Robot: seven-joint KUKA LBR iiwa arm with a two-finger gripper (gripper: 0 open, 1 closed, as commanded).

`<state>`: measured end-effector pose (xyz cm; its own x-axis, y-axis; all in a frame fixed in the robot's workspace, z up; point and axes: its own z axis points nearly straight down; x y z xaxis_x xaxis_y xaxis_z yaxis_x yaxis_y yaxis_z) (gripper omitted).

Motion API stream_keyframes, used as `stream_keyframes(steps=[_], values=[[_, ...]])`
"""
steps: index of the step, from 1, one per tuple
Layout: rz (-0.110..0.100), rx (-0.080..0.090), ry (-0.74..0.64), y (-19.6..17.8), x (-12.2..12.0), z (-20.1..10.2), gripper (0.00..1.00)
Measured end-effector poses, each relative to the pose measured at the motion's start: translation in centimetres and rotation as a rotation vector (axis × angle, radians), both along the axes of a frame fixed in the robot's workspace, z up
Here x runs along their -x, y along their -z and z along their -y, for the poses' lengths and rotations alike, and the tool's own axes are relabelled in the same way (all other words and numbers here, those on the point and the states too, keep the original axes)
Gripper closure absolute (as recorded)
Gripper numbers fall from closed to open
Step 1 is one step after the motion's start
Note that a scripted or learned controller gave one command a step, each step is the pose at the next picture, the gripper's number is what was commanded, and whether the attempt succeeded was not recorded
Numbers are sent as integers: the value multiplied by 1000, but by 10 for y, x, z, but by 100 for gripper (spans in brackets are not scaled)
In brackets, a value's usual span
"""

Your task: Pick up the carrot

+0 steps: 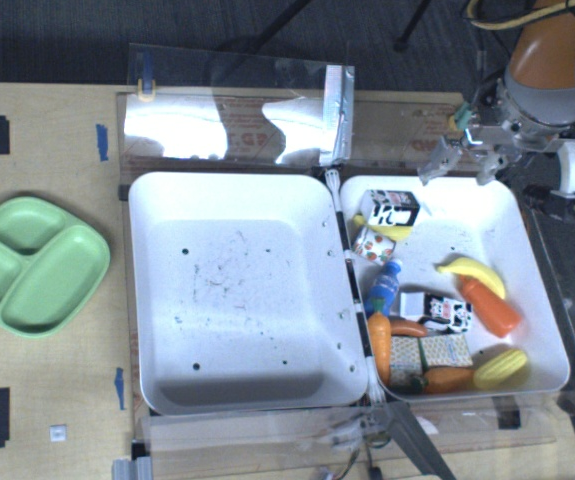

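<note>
Carrot: the carrot (379,340) lies in the right bin (537,268), at its near left corner, tight against the wall next to the left bin (167,208). It points from back to front.
Neighbors: a small blue bottle (384,286) touches its top end. A brown sponge (407,358) lies just beside it. So there is little room around it.
Other toys: a banana (473,273), an orange pepper (489,306) and a lemon (500,367) sit nearer the right side.
Pincer: the pincer (464,161) hangs over the far edge of the right bin, spread apart, with nothing in it.
Guess: it is high and far from the carrot, likely because the reach has not begun.
Worry: the wall may block one finger.
</note>
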<state>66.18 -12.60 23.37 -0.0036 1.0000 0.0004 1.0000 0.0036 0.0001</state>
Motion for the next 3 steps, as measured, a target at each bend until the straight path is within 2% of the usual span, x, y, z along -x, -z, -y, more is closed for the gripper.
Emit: stream_keyframes(steps=[1, 2, 3], values=[[4, 1, -182, 125, 9, 13, 0], [0, -1, -182, 115, 10, 13, 100], [0, -1, -182, 115, 10, 13, 0]])
